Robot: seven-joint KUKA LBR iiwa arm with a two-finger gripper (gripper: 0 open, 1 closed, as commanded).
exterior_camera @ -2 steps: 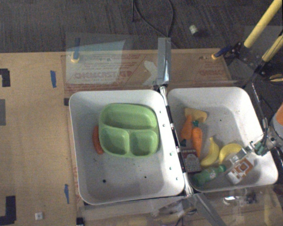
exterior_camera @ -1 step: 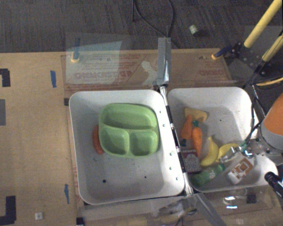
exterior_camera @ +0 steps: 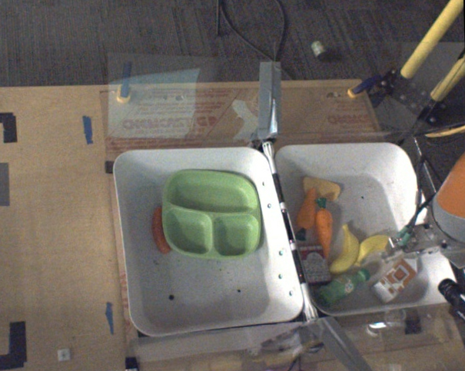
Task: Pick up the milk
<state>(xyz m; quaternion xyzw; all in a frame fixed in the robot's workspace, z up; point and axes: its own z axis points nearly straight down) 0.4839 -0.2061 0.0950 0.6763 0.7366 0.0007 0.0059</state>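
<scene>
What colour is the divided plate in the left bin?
Light green plastic divided plate, seen in the camera view.

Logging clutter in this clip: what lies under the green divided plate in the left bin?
An orange-red item pokes out from under the left edge of the green plate. The plate hides the rest of it, so I cannot tell what it is.

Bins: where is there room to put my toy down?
The left bin has bare floor in front of the green plate and along its left wall. The right bin is bare at the back, behind the carrots. Its front is crowded: banana, green bottle, milk and the gripper.
</scene>
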